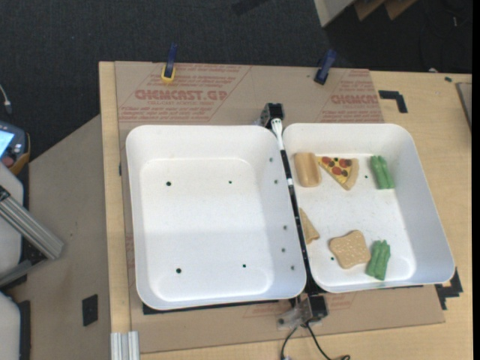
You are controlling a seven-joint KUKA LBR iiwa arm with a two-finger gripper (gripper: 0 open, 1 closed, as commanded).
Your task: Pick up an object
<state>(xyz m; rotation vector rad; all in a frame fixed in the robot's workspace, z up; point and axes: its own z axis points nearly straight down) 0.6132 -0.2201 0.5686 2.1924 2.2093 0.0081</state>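
Where cardboard (225,88) covers the bench, two bins (202,291) rest.

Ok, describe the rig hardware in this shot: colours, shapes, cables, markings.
Two shallow white bins with rounded corners, the left bin and the right bin, sit on a tan board printed with red lettering. A yellow-footed blue clamp and a plain blue clamp grip its far edge. A dark cable trails off the near edge.

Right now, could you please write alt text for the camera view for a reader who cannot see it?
Two shallow white bins sit side by side; the right bin holds toy food: a bread roll, pizza slice, toast and two green vegetables.
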